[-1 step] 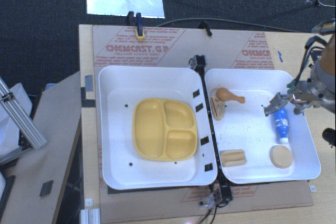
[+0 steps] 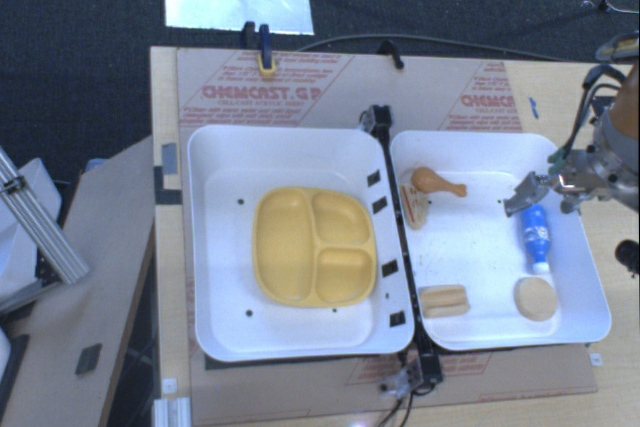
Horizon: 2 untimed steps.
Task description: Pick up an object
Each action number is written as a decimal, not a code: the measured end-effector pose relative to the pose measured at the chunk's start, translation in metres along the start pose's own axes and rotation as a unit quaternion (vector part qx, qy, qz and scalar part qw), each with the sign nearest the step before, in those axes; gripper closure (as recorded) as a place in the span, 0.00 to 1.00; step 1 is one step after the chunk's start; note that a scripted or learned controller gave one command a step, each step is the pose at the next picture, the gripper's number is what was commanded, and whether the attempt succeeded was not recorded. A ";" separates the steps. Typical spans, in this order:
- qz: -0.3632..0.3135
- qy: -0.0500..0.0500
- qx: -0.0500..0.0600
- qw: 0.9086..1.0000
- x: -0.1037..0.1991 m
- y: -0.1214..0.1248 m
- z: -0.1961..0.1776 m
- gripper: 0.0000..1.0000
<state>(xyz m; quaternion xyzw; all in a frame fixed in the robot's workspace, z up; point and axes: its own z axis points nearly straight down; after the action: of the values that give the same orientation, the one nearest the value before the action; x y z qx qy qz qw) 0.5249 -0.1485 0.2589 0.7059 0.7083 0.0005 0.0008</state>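
My gripper (image 2: 546, 199) hangs over the far right side of the right bin (image 2: 470, 155), its two fingers spread apart and open. Just below it lies a blue bottle (image 2: 535, 235) with its white cap pointing toward the front; the bottle's far end sits about under the gap between the fingers, and nothing is gripped. Also in this bin are a tan drumstick-shaped piece (image 2: 437, 182), a small tan and white item (image 2: 413, 208) by the left wall, a tan bun-like block (image 2: 443, 300) and a round tan disc (image 2: 535, 298).
The left bin (image 2: 215, 215) holds a yellow divided plate (image 2: 315, 247). A black clip strip (image 2: 390, 225) runs along the joined bin walls. A blue and yellow clamp (image 2: 264, 50) sits at the bench's far edge.
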 end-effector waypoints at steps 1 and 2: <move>0.001 0.001 0.002 1.000 0.005 0.009 0.056 0.00; 0.001 0.001 0.002 1.000 0.000 0.004 0.101 0.00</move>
<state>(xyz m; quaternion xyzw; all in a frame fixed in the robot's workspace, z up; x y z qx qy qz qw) 0.5287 -0.1480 0.1584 0.7068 0.7074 -0.0005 -0.0010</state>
